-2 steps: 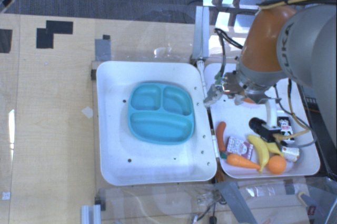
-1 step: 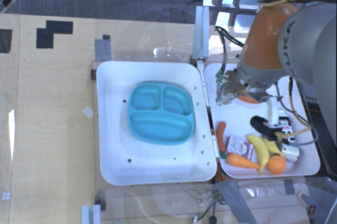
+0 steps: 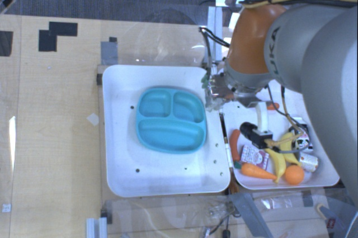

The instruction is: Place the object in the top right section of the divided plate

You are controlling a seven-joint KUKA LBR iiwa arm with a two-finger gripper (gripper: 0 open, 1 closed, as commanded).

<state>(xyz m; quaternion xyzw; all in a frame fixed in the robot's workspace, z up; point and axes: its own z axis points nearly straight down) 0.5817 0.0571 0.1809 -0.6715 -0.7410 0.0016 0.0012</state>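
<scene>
A light blue divided plate (image 3: 170,126) lies in the middle of the left bin (image 3: 120,175). It has two small sections on its far side and one long section on its near side. My gripper (image 3: 213,97) hangs at the left bin's right wall, just beyond the plate's top right section (image 3: 188,109). The grey and orange wrist covers most of it, and I see no object in it. Several small objects lie in the right bin (image 3: 330,178): a carrot (image 3: 257,171), an orange (image 3: 294,174), a banana (image 3: 278,154) and a red packet (image 3: 253,154).
A silver can (image 3: 309,162) and a thin red-orange piece (image 3: 234,144) also lie in the right bin. The arm spans the far part of that bin. The wall between the two bins runs under the gripper.
</scene>
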